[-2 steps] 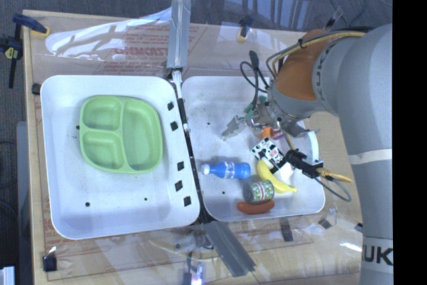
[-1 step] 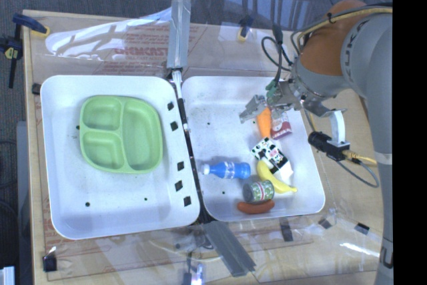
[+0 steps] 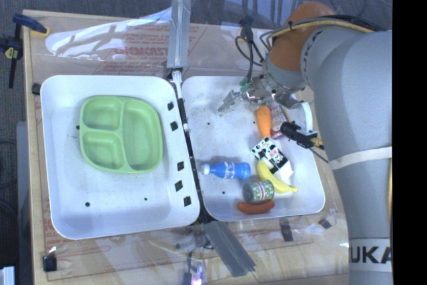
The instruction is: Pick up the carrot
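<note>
Pincer (image 3: 233,100) hangs low over the far part of the right bin (image 3: 213,143), its two fingers spread apart with nothing between them. Just to its right lies the carrot (image 3: 264,121), on the bin floor near the far right corner, its long axis running far to near and slightly tilted. So the grasp turns on a short shift rightward and a touch nearer. The carrot's far tip sits close under the wrist, where cables and the grey arm (image 3: 347,110) crowd the view, so its full length is hard to judge.
</note>
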Controlling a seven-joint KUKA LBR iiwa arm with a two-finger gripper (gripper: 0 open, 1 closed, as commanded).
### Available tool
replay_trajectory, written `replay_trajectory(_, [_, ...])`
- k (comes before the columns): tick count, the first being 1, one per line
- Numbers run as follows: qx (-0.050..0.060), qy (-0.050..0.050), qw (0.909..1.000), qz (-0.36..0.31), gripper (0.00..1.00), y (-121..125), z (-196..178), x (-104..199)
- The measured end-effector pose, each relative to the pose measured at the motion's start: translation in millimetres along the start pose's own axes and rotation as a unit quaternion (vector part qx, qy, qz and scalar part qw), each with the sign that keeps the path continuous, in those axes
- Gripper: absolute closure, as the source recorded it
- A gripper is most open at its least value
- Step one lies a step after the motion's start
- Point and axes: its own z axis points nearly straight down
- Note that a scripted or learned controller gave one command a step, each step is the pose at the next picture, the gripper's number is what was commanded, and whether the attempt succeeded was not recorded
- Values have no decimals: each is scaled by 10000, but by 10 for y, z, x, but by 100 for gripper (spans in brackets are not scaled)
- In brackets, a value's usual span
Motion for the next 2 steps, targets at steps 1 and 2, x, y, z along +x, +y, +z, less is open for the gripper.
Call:
replay_trajectory(1, [-7, -4, 9999, 157, 0, -494, -329, 57])
replay_trajectory(2, [-11, -6, 9990, 448, 0, -313, 37, 30])
